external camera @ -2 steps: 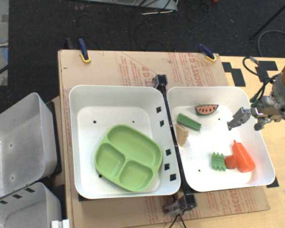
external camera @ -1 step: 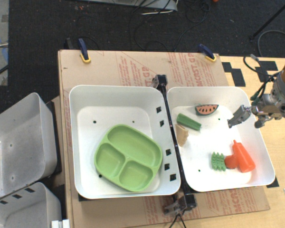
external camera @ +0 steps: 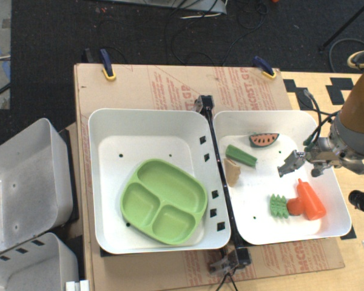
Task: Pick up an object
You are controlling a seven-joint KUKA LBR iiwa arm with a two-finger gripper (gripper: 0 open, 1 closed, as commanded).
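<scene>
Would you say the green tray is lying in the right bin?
No, the green tray lies in the left bin; the right bin holds the small toys.

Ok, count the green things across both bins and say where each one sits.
3. Green divided plastic plate in the left bin; green rectangular block near the right bin's upper left; green spiky toy lower down, touching the orange toy.

bare floor mid right bin (external camera: 264,177), toys ringing it, green tray (external camera: 164,200) crowding left bin (external camera: 103,162)
</scene>
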